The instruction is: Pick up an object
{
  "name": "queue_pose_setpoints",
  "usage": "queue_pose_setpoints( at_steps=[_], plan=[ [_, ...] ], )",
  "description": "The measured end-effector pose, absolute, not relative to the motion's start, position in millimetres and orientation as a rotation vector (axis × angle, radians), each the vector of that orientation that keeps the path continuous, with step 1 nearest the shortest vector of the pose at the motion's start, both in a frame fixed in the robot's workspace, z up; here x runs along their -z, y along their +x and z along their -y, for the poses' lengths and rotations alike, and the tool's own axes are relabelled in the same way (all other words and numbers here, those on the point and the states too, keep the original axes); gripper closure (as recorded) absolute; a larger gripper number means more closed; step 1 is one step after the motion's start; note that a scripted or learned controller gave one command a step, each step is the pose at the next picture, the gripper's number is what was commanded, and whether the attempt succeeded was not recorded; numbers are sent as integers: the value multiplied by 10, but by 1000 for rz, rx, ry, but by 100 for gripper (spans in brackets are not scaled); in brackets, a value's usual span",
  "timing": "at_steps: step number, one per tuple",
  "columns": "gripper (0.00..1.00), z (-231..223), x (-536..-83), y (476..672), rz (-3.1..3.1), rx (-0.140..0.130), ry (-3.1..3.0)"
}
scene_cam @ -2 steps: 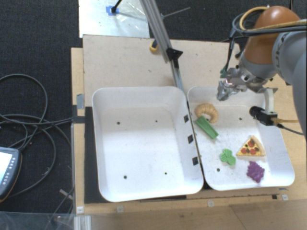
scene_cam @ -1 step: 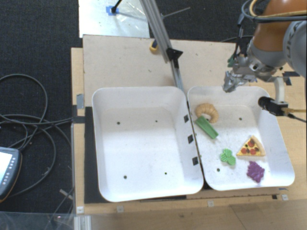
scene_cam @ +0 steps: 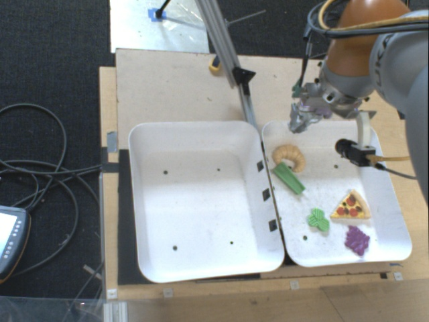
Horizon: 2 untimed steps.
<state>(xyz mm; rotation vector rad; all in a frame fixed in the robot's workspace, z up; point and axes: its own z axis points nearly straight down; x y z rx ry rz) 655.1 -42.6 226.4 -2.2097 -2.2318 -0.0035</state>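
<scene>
Gripper [scene_cam: 299, 121] above right bin's [scene_cam: 395, 200] 11 o'clock corner, grip state I can't tell | green stick [scene_cam: 289, 178] near croissant [scene_cam: 289, 157], long axis 10-to-4 | pizza slice [scene_cam: 350, 206], grapes [scene_cam: 356, 239] toward 5 o'clock

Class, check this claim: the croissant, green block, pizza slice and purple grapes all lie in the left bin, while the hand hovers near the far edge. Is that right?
Not quite. The camera view shows the croissant, green block, pizza slice and purple grapes in the right bin, not the left. The hand does hover near the far edge.
</scene>
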Motion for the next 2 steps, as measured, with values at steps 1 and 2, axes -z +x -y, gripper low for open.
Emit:
queue_pose_setpoints(
  at_steps=[1,2],
  plan=[
    [100,-105,-2384,6423,2233,5,-2209],
    [100,-577,-2279,6288,2230,1,-2209]
  ],
)
